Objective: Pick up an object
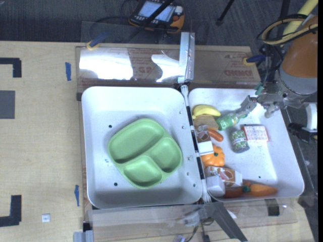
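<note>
My gripper [258,109] hangs over the far right part of the right bin [282,170], open, with nothing between its fingers. Its left finger [246,106] points down-left toward a green bottle [229,120] lying just beyond its tip. Below the gripper lie a red-and-white box [255,133] and a green jar [240,140]. Along the bin's left wall are a banana [206,110], a brown bread piece [204,120], a red sausage [215,134], an orange pepper [214,157], a printed packet [225,175] and a carrot [255,189].
The left bin [96,110] holds a green divided plate [145,152]. A clear panel [131,64] stands behind the bins. Cables and the orange-banded arm [301,59] crowd the upper right. Bare bin floor [272,160] shows right of the jar.
</note>
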### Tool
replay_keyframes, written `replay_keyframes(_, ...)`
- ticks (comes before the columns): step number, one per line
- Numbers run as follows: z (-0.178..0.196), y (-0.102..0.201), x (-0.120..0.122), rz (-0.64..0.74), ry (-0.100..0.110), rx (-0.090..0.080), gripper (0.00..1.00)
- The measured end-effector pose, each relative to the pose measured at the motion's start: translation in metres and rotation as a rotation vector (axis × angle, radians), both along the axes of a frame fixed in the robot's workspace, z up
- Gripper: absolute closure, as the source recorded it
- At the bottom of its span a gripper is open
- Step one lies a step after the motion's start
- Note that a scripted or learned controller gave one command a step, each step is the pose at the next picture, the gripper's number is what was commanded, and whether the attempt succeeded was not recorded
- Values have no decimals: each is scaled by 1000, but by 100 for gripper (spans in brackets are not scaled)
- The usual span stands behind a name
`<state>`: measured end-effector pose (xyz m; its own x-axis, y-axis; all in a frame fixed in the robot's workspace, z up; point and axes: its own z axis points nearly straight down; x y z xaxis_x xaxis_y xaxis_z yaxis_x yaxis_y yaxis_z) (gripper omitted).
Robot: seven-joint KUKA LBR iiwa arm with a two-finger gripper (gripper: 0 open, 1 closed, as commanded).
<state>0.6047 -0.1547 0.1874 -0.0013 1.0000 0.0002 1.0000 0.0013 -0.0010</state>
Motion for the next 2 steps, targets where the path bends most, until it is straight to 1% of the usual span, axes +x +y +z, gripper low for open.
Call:
replay_keyframes(1,-95,8,-57,355,-18,-7,0)
replay_keyframes(2,-82,7,-55,352,-27,-12,100)
